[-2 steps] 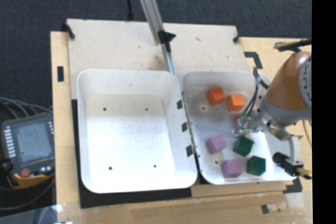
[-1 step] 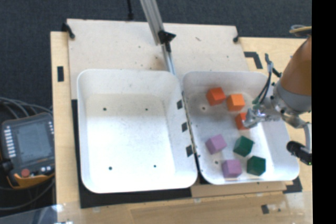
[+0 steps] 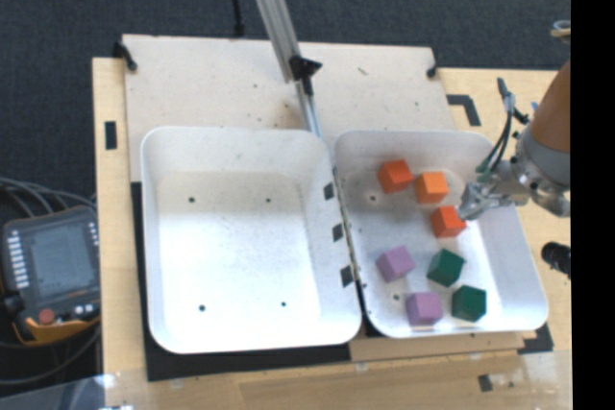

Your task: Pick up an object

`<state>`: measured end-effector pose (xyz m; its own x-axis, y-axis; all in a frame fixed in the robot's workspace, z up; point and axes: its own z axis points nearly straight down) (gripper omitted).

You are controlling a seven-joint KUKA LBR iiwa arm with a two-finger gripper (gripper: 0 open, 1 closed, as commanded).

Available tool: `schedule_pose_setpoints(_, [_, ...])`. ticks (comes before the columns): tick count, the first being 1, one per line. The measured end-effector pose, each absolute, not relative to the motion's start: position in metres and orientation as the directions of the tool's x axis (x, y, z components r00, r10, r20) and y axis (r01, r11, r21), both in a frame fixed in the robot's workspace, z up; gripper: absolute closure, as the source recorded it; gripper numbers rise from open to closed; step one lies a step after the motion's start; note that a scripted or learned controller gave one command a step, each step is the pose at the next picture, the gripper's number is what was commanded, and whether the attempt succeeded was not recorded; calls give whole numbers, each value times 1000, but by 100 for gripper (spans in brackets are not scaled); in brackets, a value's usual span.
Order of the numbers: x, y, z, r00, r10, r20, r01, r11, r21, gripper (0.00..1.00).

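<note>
The arm reaches in from the right over the right-hand bin [image 3: 500,250], and its claw [image 3: 473,203] hangs low at that bin's right side, just beside the red-orange cube [image 3: 448,222]; whether it touches the cube I cannot tell. The claw is small and blurred here, so I cannot tell whether it is spread or pressed together. Further left in the same bin sit another red-orange cube [image 3: 394,176] and a lighter orange cube [image 3: 431,186], almost touching each other. Nearer the camera lie two purple cubes [image 3: 395,262] [image 3: 423,307] and two dark green cubes [image 3: 445,268] [image 3: 469,302]. The left-hand bin [image 3: 154,206] sits alongside on the bench [image 3: 110,235]. A slanted metal rail [image 3: 269,0] runs in from the far side.
</note>
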<state>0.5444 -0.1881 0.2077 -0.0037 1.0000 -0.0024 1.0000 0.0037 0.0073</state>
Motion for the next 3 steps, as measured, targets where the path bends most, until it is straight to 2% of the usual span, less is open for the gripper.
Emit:
schedule_pose_setpoints(1, [546, -189, 239, -5, 1000, -2, 1000, 5, 6, 100])
schedule_pose_setpoints(3, [553, -95, 231, -7, 1000, 0, 1000, 7, 1, 100])
